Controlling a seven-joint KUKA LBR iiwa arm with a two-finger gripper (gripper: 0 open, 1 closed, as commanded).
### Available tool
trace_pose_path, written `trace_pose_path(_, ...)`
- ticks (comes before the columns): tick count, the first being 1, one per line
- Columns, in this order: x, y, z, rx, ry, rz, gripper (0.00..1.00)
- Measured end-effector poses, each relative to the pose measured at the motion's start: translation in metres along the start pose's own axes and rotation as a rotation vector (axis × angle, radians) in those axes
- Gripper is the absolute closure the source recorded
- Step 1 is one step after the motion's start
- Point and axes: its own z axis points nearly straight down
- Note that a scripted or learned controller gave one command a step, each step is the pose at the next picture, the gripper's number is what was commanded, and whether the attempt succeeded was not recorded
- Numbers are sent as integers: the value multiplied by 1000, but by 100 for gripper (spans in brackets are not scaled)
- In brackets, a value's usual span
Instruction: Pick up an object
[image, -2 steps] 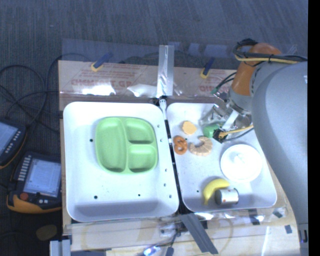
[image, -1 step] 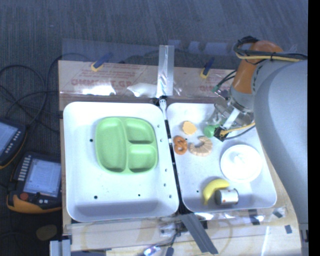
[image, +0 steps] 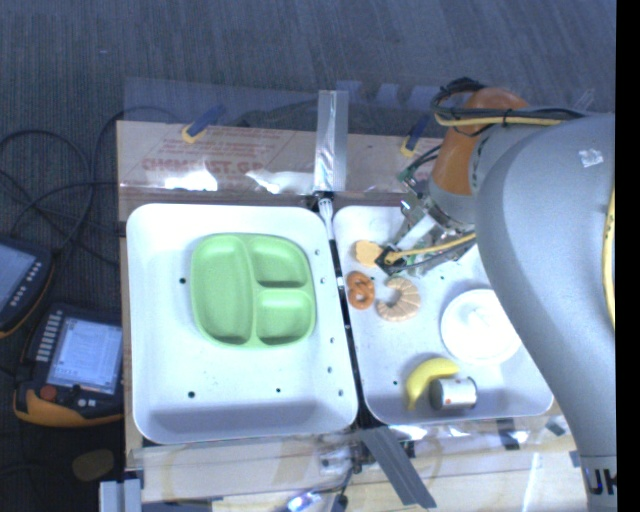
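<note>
**Claw low over right-bin food items, grasp not confirmed**

With the claw (image: 392, 256) down among the small items at the back-left of the right bin (image: 520, 400), best to settle on one target before closing. Nearest candidate: the pale orange piece (image: 367, 251), just beside the fingertips, touching or nearly so. Close by: the pretzel-like toy (image: 359, 289) against the divider wall, and the round tan shell-shaped piece (image: 398, 299) just beside it. Should centre the fingers across the narrow side of the chosen piece, keep off the bin wall, then lift straight up so neighbours stay put. Risk judged: crowding, a pinch could catch two pieces or push one away.

Claw state: cannot tell, too small and cluttered with yellow cabling to read. Nothing clearly seen between the fingers, so no hold claimed.

Elsewhere in right bin: white round lid (image: 480, 322), banana (image: 425, 378) touching a metal can (image: 453, 393) near the front. Left bin (image: 160, 400) holds a green divided plate (image: 253, 288).
</note>
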Motion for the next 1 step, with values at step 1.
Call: trace_pose_path(1,-39,41,0,13,4,170,100)
